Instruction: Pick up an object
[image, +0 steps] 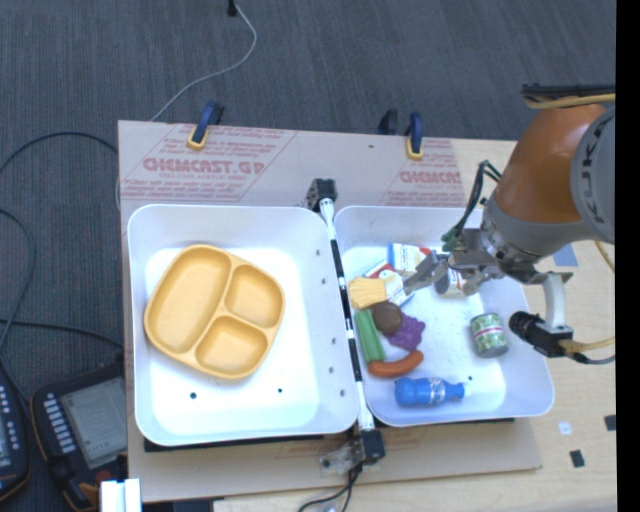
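My gripper (428, 274) hangs low over the right bin (520, 395), near its back middle, on the grey arm with the orange band (545, 170). Just left of it lie a white and red packet (397, 260) and a yellow block (367, 292). In front of these lie a brown ball (388, 318), a purple piece (409, 334), a green stick (371, 338) and an orange sausage shape (395, 365). A blue bottle (428, 391) lies on its side near the front wall. A small green can (488, 334) lies right of the pile. Nothing is visibly held.
The left bin (160, 420) holds a yellow divided plate (215, 310). A ridge with black clamps (340, 290) separates the two bins. Blue and yellow clamps (207, 120) pin the cardboard at the back. A black fitting with a cable (535, 333) juts over the right bin's right wall.
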